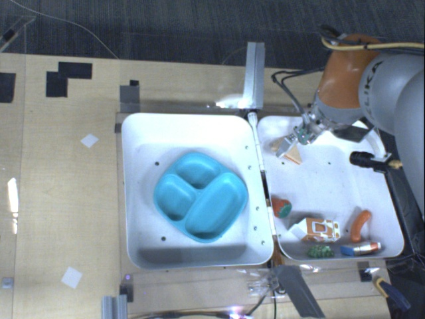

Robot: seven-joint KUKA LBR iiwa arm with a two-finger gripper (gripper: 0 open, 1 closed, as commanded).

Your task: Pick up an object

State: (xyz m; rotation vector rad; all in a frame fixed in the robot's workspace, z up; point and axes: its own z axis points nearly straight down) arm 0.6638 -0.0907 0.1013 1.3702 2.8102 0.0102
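— Jaws (290,146) first: they sit low in the far left corner of the right bin (378,191), and a small tan wedge (293,155) looks to be pinched at their tip.

— Clenched on it, then?

— As far as I can see from above, yes, the wedge is right between the fingers, close to the bin floor. I cannot tell if it is lifted.

— And the arm (372,85)?

— It reaches in from the right, orange band above the wrist.

— What else lies in that bin?

— Along the near edge: an orange sausage-shaped piece (359,224), a small orange and white box (320,228), a green bit (320,251), a blue and red marker-like thing (359,248), and a red and green piece (281,207) by the divider.

— The left bin (139,244)?

— A blue three-part tray (200,196) rests in its middle, on the wooden tabletop (60,178) with the bins.
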